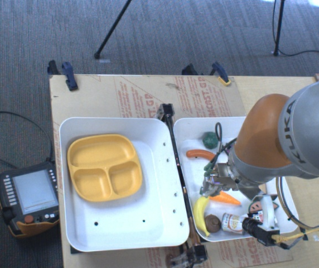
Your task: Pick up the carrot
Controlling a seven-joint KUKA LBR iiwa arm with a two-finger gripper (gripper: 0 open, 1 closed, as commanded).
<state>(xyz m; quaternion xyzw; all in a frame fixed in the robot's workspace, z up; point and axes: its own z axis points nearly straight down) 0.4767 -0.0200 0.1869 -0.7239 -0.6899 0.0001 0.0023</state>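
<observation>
The gripper [211,184] is positioned low in the right bin [188,128], with the carrot [226,198] just beside it (contact cannot be confirmed). A banana [199,215] lies near the carrot, toward the bin's front edge. The left bin [120,236] contains a yellow divided plate [104,166]. Both bins sit on the table [120,94].

The arm [276,141] covers the right bin's [196,128] right half and runs off the right edge. The carrot's [229,199] left end is hidden under the gripper [214,184].
</observation>
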